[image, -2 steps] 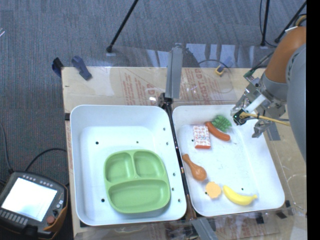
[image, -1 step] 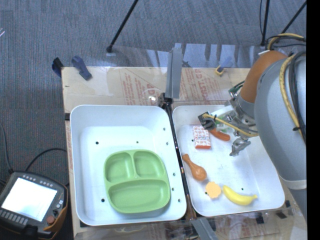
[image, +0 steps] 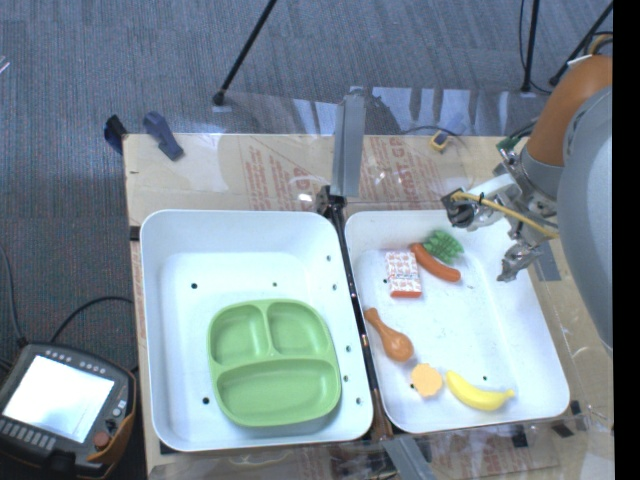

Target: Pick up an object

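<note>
The right bin [image: 520, 353] holds several toy items. A carrot with a green leafy top [image: 440, 258] lies near the far side, with a red and white packet [image: 403, 273] to its left. An orange spoon-shaped piece [image: 388, 335] sits by the left wall. A small orange piece [image: 427, 380] and a yellow banana [image: 478, 391] lie near the front. My gripper [image: 487, 236] hangs over the bin's far right part, just right of the carrot. Its fingers are spread apart with nothing between them.
The left bin [image: 170, 268] holds a green divided plate [image: 273, 361]. A metal post [image: 349, 148] stands behind the seam between the bins. The grey arm [image: 590, 208] fills the right side. A tablet-like pendant [image: 60, 398] lies at the lower left, off the bench.
</note>
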You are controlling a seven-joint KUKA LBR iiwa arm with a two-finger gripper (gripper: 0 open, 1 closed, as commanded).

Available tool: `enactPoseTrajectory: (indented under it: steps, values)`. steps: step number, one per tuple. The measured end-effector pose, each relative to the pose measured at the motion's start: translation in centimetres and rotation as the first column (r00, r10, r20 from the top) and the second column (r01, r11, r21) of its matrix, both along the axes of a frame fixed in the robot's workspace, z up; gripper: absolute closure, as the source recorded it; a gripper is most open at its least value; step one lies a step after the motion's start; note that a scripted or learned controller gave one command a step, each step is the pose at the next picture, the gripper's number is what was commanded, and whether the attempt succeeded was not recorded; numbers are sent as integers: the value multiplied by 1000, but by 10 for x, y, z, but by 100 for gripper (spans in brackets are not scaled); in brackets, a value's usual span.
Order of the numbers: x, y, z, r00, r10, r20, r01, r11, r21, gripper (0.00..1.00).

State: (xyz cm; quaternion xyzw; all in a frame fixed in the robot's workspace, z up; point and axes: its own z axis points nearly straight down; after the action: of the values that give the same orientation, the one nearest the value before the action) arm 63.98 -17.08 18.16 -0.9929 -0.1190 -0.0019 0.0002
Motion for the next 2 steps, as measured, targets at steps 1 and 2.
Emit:
enactPoseTrajectory:
  steps: [1, 2]
  values:
    - [-7, 10, -98, 999, -31, -13, 31, 1000, 2, 0]
    - [-3, -1, -4, 999, 54, 2, -54, 999, 0, 0]
